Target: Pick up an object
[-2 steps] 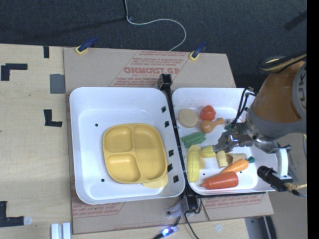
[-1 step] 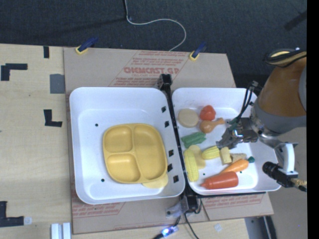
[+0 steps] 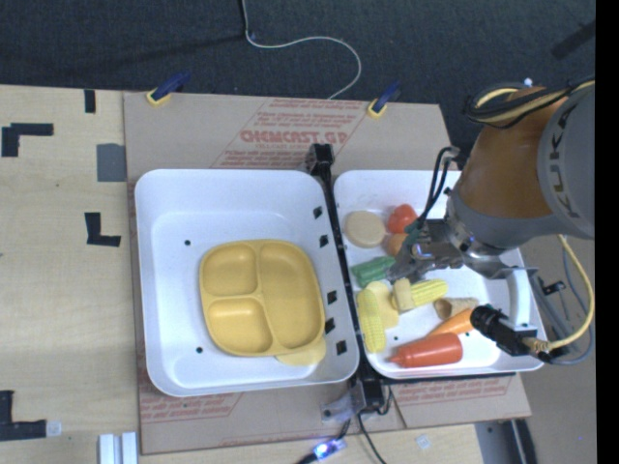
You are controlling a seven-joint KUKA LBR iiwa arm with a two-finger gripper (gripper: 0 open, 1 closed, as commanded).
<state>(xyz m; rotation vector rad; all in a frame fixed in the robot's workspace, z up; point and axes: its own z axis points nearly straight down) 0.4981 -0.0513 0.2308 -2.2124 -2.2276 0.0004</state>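
The objects to choose from lie heaped in the right bin (image 3: 503, 363): a corn cob (image 3: 372, 317) near the bin's left wall, a second, smaller corn piece (image 3: 422, 292) just right of it, a green vegetable (image 3: 370, 271) above them, a carrot (image 3: 447, 325) lying slantwise, a long red pepper-like piece (image 3: 426, 354) along the front edge, a round beige piece (image 3: 365, 227) towards the back, and a red tomato-like piece (image 3: 400, 217) beside that. That makes two corn pieces and one each of the other five kinds, though something brownish near the carrot's tip is too small to name.

The pincer (image 3: 423, 252) hangs low over the middle of this heap, close above the smaller corn piece and the green vegetable. Its tips are lost against the dark wrist parts, so I cannot tell whether it is open or closed, and nothing can be seen between them. By my reading the pick is not yet done: every toy appears to rest in the bin, and lifting one clear is what remains.

The left bin (image 3: 164, 211) holds one yellow divided plate (image 3: 261, 293) with three compartments. Both bins sit on a cardboard sheet (image 3: 290, 129) on the tabletop (image 3: 58, 288).
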